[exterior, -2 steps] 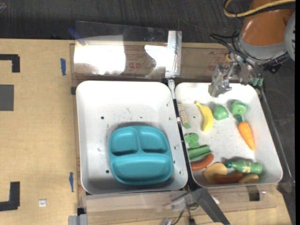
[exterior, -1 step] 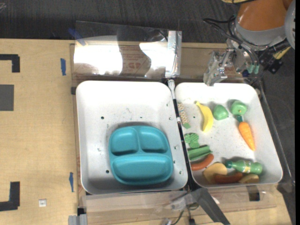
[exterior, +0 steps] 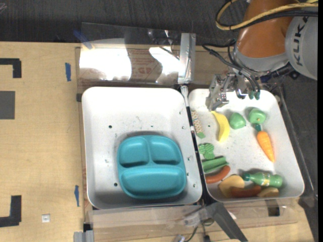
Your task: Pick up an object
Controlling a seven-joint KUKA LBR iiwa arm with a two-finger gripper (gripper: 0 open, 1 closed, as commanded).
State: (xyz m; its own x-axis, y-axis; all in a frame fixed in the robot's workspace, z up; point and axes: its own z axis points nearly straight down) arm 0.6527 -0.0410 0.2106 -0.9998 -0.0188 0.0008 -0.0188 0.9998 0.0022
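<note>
Camera view, jaws [exterior: 220, 101] blurred above banana [exterior: 221, 125], grip perhaps empty

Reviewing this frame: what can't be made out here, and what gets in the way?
- Gripper, camera view: small and blurred against the right bin's far wall, so finger state is unreadable.
- Brown and red items under the green bottle: piled together near the bin's front corner, so their kinds stay unclear.
- Arm: cut off by the top and right edges.
- Strip beside the banana: its markings are too small to read.
</note>
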